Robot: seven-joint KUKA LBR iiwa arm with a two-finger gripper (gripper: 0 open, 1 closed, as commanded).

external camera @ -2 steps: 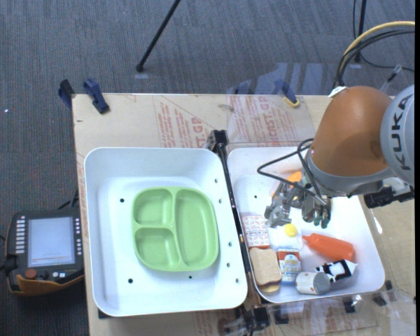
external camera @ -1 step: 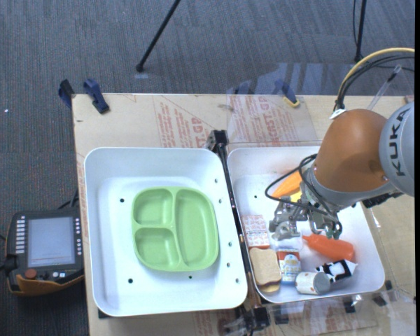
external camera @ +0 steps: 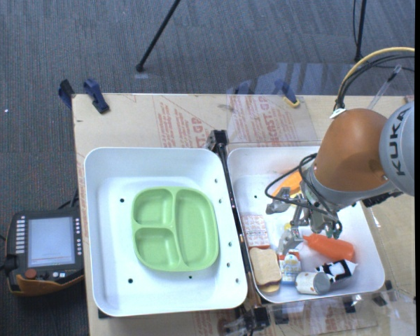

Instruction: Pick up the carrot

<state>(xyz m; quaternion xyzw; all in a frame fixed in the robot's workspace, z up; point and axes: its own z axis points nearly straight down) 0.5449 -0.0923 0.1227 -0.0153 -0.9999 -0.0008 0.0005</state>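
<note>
End effector (external camera: 299, 231) fingers spread, nothing between; carrot (external camera: 328, 246) just right (right bin (external camera: 378, 257)).

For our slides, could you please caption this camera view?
KUKA arm's tool hovers beside the carrot in the right bin; green plate in the left bin.

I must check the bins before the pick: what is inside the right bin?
The right bin holds the carrot, a bread slice, a small packet and a white cup. The arm covers its upper part.

glossy plastic bins (external camera: 98, 187), matt green tray (external camera: 175, 228)
</note>
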